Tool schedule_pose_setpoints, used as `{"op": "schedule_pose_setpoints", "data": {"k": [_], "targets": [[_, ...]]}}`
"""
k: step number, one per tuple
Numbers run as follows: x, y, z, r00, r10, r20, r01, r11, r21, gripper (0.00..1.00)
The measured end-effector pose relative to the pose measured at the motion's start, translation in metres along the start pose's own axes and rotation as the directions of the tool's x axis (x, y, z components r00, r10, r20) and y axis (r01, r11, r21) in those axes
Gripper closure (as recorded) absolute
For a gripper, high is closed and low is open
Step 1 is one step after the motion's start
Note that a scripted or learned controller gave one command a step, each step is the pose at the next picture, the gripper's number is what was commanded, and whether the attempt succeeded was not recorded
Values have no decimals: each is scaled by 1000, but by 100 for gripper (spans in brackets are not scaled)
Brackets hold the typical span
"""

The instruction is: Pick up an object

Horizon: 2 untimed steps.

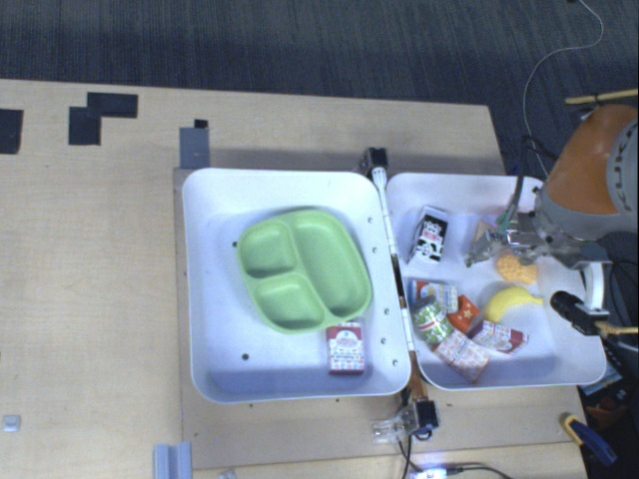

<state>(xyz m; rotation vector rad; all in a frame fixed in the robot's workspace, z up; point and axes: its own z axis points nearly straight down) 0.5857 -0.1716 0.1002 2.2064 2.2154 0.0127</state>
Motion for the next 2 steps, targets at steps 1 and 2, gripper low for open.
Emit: {"op": "schedule_pose_setpoints", "data": {"k": [1,2], "targets": [[-1,2,-12,1000,-1,4,1,1000,-7,100],[-35,39,-67,1000,0,-2,0,1000,10,100]]}}
